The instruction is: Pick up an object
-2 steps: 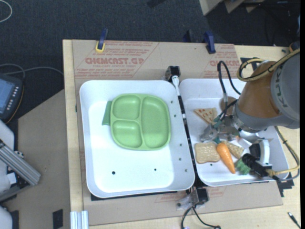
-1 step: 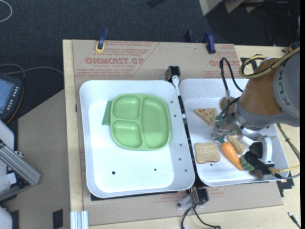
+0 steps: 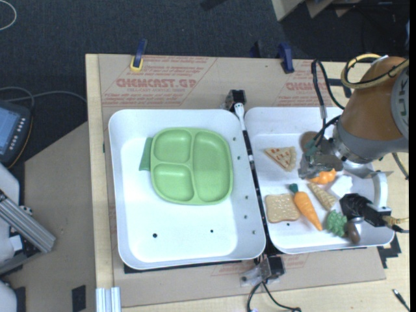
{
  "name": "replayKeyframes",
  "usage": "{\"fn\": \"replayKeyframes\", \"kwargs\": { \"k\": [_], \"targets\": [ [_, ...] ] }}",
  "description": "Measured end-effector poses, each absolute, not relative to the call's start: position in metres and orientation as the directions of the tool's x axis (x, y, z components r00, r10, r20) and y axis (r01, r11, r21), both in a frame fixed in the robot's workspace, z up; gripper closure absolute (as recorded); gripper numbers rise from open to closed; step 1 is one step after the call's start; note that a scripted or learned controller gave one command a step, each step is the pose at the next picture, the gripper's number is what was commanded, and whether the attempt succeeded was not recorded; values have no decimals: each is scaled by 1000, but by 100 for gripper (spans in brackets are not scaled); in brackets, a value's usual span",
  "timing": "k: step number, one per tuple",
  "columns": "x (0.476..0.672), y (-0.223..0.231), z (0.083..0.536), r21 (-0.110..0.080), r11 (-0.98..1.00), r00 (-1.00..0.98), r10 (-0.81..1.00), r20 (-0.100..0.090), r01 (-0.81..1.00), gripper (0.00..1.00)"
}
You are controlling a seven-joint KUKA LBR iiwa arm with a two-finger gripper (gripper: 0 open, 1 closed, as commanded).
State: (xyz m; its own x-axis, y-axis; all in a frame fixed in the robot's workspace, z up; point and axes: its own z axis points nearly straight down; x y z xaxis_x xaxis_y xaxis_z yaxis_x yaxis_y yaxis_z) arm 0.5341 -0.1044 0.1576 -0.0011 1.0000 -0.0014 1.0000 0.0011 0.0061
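Pincer (image 3: 316, 168) low in right bin (image 3: 286, 239) over small orange piece (image 3: 325, 177) — grip state unclear, cannot tell.

One fixed camera is looking down at a slant (from above) on both bins (image 3: 123, 174), arm (image 3: 374, 119) entering right.

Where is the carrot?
In the camera view, the carrot lies in the right bin, near its front edge, between the toast on its left and the broccoli on its right.
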Motion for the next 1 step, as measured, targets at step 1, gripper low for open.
{"fn": "replayKeyframes", "kwargs": {
  "k": [1],
  "targets": [
    [531, -97, 217, 7, 2, -2, 1000, -2, 1000, 100]
  ]
}}
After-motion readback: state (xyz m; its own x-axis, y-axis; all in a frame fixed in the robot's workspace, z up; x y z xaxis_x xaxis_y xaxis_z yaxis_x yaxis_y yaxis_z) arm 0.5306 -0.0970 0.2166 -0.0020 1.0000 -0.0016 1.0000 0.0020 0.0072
